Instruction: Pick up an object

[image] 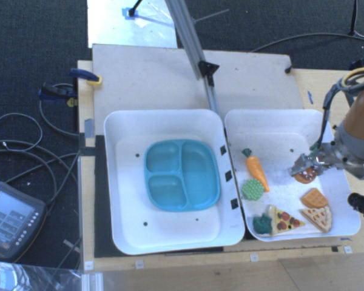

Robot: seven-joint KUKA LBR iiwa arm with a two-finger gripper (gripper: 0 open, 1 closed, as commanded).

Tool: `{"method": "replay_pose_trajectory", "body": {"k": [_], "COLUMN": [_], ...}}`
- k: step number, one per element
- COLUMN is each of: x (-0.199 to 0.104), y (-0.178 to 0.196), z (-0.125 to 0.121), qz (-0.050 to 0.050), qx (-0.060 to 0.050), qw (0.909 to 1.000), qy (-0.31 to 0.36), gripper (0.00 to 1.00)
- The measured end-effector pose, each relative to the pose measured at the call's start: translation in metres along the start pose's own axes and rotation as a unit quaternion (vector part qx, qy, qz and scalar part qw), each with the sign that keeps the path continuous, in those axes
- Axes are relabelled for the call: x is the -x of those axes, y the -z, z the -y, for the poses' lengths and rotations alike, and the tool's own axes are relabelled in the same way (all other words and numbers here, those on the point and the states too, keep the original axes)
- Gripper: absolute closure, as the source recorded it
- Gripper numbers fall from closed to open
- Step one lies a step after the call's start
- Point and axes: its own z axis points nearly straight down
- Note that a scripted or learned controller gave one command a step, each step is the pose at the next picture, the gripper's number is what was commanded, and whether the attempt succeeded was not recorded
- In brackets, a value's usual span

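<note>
gripper (304, 166) is low in the right bin (273, 126) right over the brown cookie (306, 176), can't tell how the fingers are set, and something that flat could easily slide out or get shoved into the waffle (314, 197).

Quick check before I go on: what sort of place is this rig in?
Probably a robotics lab test bench, not a kitchen: toy food such as a carrot in a white bin, a handheld control pendant and loose cables on carpet.
</note>
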Motion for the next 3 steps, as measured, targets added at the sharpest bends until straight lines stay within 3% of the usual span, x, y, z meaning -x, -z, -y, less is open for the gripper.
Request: {"method": "replay_pose_trajectory", "body": {"k": [1,2,3], "x": [0.002,0.002,-0.046], "y": [0.064,0.095,0.082], "z": [-0.006,-0.008,-0.029], "qz": [0.001,0.000,-0.002], "qx": [0.001,-0.001,-0.003], "qw": [1.0000,1.0000,1.0000], "qy": [0.000,0.000,0.002], "gripper": [1.00,1.00,1.00]}}
